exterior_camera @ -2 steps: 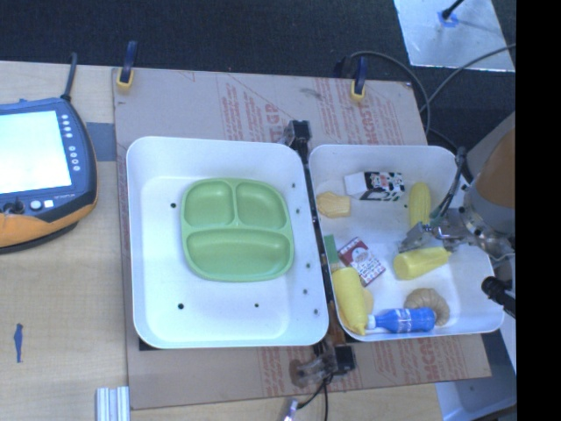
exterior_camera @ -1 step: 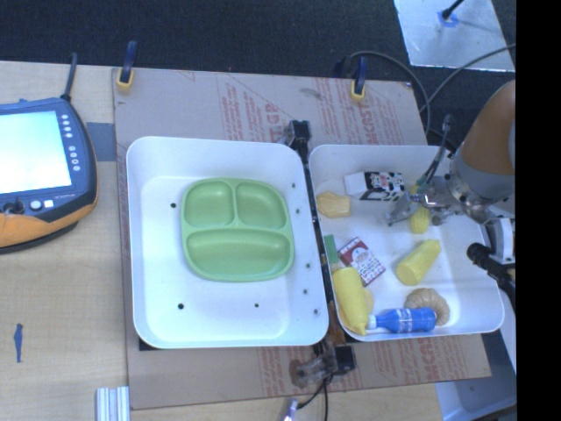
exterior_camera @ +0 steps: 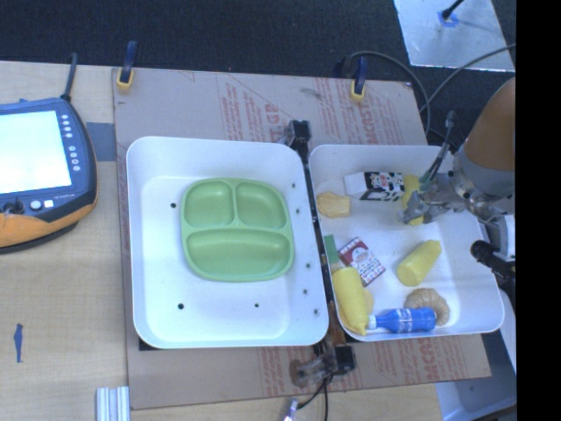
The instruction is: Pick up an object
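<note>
Looking down on your worktop (exterior_camera: 61,323), you have 2 white bins side by side on a brown cardboard sheet (exterior_camera: 263,103). The left bin (exterior_camera: 153,314) holds 1 green divided plate (exterior_camera: 237,229), lying flat near its centre.

The right bin (exterior_camera: 469,310) carries the loose items. A pale round piece (exterior_camera: 333,204) lies near the upper left corner. A white bottle with black markings (exterior_camera: 375,184) lies on its side along the far wall. A small red and white packet (exterior_camera: 361,260) lies near the middle. A yellow block (exterior_camera: 350,298) sits along the left wall toward the near corner. A yellow cylinder (exterior_camera: 419,262) lies tilted right of centre. A blue bottle with a white cap (exterior_camera: 401,321) lies on its side at the near wall, touching a brown round item (exterior_camera: 429,303) just behind it.

Your arm (exterior_camera: 491,143) reaches in from the right. The tool (exterior_camera: 419,207) sits low at the far right part of the right bin, just beside the white bottle's end, with a small yellow thing (exterior_camera: 412,187) against it. I cannot tell whether it is apart, together, or clamped on anything.

A tablet-style pendant (exterior_camera: 39,169) rests on the worktop, well left of the bins. 2 clamps (exterior_camera: 125,75) pin the cardboard's far edge.
</note>
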Motion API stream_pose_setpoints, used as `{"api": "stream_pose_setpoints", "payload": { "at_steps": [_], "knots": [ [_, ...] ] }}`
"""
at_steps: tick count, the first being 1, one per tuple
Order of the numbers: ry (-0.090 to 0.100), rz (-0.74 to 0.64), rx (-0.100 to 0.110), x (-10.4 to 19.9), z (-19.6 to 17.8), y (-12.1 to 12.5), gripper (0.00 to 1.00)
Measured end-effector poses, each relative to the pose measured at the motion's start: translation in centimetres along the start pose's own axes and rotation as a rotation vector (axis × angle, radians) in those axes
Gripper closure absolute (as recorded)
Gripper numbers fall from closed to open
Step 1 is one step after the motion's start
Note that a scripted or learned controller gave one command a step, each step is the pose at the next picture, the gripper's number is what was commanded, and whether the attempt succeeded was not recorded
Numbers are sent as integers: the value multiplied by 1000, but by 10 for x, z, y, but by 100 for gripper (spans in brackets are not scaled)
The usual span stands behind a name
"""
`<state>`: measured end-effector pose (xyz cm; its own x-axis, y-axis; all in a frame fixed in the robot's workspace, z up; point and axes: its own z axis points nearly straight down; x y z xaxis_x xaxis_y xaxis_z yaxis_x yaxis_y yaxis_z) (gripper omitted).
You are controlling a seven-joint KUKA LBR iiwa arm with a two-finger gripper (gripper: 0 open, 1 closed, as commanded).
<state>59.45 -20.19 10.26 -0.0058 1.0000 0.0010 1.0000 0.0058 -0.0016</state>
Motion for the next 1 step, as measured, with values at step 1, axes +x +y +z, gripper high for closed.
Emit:
{"api": "stream_pose_setpoints", "payload": {
  "at_steps": [1],
  "knots": [
    [-1, -1, 3, 90, 11, -3, 100]
  ]
}}
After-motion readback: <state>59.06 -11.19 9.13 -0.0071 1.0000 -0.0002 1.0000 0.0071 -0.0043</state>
